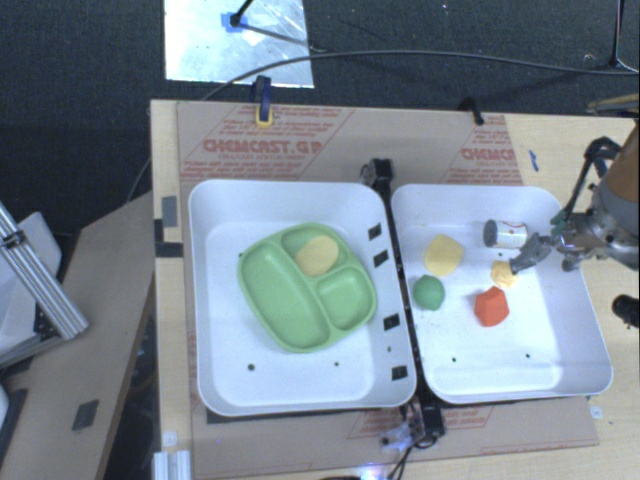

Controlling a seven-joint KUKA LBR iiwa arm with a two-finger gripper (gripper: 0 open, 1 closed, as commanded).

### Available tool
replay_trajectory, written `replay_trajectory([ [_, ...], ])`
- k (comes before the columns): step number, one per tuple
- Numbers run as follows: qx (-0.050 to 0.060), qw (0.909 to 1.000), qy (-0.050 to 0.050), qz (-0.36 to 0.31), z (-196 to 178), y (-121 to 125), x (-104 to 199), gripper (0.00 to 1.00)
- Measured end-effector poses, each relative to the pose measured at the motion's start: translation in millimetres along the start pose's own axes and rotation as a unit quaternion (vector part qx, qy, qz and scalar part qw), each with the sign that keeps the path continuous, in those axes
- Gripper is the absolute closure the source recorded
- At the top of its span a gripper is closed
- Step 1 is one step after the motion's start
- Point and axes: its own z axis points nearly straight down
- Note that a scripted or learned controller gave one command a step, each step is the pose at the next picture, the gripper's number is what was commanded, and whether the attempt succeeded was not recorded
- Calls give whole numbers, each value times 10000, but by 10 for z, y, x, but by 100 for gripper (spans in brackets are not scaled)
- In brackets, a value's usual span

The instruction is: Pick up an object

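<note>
The right bin (560,368) holds several small objects: a yellow block (444,254), a green ball (429,292), an orange-red piece (491,307), a small yellow piece (502,274) and a little can (506,234) lying on its side. My gripper (527,259) reaches in from the right, low over the bin. Its tip sits just right of the small yellow piece and below the can. Nothing is seen held in it.
The left bin (230,368) carries a green divided plate (290,303) with a pale yellow item (318,255) in its upper compartment. A black divider with clips (392,268) runs between the bins. Cardboard (330,143) lies under both.
</note>
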Motion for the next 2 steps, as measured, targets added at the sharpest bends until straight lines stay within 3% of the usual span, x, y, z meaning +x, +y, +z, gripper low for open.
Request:
replay_trajectory([
  [1,-56,10000,-13,-17,-63,32,5,0],
  [2,-36,10000,-7,-7,563,32,30,0],
])
